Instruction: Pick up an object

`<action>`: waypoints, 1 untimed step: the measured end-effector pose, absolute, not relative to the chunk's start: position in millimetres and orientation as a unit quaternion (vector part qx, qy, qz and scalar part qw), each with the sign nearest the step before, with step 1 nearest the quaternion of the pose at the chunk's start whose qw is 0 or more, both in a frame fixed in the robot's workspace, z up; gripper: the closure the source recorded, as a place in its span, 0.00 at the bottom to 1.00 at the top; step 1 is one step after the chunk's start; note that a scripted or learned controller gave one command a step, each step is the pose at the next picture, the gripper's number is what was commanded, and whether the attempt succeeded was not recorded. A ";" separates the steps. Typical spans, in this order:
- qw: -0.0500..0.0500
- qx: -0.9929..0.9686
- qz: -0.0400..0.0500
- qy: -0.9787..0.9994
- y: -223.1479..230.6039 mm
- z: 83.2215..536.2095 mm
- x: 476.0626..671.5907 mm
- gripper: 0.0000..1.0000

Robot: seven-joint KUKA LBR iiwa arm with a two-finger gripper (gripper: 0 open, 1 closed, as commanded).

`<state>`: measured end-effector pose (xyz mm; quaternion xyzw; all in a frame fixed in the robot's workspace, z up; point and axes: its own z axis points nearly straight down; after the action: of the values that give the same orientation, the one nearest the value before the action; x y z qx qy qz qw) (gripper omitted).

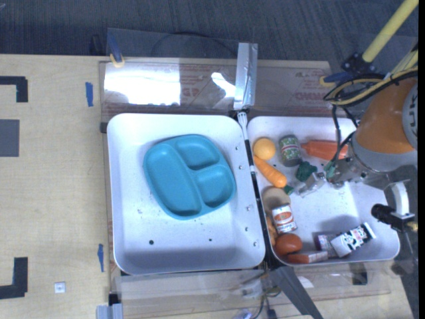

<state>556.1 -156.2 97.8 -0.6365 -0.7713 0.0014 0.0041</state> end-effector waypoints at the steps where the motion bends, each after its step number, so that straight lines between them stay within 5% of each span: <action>1: -0.002 -0.711 -0.001 -0.703 -135.9 85.9 608.0 0.00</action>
<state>608.0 -135.9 85.9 -0.7110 -0.7032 -0.0012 -0.0021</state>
